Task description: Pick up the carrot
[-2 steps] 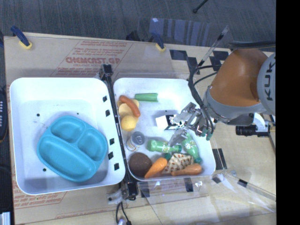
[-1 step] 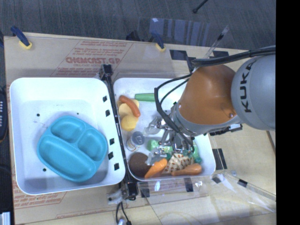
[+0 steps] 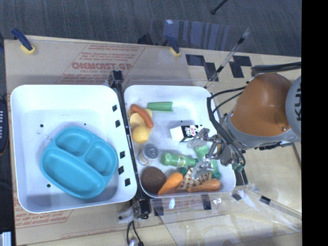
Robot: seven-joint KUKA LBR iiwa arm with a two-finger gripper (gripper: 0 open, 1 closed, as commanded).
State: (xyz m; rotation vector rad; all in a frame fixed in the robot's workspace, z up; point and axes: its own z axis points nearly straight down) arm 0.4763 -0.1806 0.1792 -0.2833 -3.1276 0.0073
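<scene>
My claw [image 3: 207, 158] low in rt bin [image 3: 169, 94]; grip state: can't tell. Carrot [image 3: 170, 183] lies just below-left of me, by brown ball [image 3: 152, 177]. Not lifted yet; grasp + raise left.

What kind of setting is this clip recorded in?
Most likely a robotics lab bench set up for picking trials: two white bins clamped on cardboard, toy food such as a carrot, and a blue divided plate.
</scene>
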